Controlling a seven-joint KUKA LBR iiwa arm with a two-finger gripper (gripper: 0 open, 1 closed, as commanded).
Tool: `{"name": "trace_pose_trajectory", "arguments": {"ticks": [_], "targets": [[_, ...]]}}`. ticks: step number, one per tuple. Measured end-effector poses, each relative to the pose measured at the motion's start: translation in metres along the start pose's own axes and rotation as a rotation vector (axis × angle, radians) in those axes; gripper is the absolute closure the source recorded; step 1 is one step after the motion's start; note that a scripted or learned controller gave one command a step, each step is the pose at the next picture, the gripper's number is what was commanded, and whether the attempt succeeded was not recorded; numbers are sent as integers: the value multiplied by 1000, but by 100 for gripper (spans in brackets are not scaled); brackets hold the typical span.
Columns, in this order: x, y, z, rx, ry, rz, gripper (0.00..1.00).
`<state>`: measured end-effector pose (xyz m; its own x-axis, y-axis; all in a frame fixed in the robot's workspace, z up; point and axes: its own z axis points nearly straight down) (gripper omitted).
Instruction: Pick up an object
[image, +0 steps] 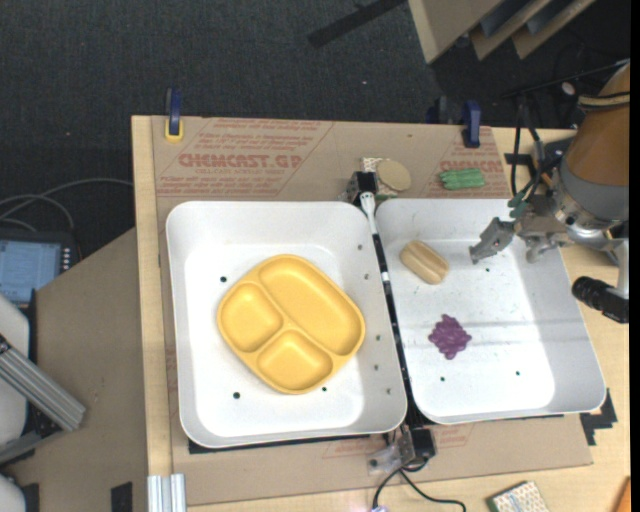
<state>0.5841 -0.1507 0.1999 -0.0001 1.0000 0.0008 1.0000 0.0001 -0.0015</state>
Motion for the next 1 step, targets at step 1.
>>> {"name": "trace_pose_trajectory", "arguments": {"ticks": [1], "targets": [[-18,-39,121,5,1,4,0]]}}
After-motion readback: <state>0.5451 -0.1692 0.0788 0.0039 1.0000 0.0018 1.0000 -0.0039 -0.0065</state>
